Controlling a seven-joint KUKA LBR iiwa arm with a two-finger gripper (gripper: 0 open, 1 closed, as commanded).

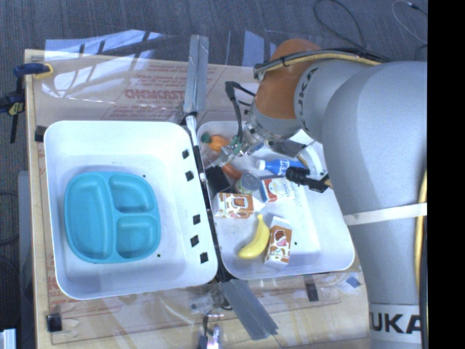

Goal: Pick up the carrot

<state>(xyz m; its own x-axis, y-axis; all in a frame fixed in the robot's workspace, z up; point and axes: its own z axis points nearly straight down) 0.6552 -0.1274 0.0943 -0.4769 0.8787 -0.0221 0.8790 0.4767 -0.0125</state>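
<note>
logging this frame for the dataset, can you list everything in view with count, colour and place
bins: 2, white, side by side on the bench
tray: 1, teal, three compartments, in the left bin
carrot: 1, orange, top left of the right bin, close to the gripper
banana: 1, yellow, lower middle of the right bin
cartons: 2 clear ones, white with red-brown print, one beside the banana, one above it; a third may lie further right
bottle: 1, blue and white, partly under the arm
clamp: 1, blue and yellow, bench's far left corner
arm: 1, grey with an orange band, from the right
gripper: 1, dark, low over the right bin's top
</note>
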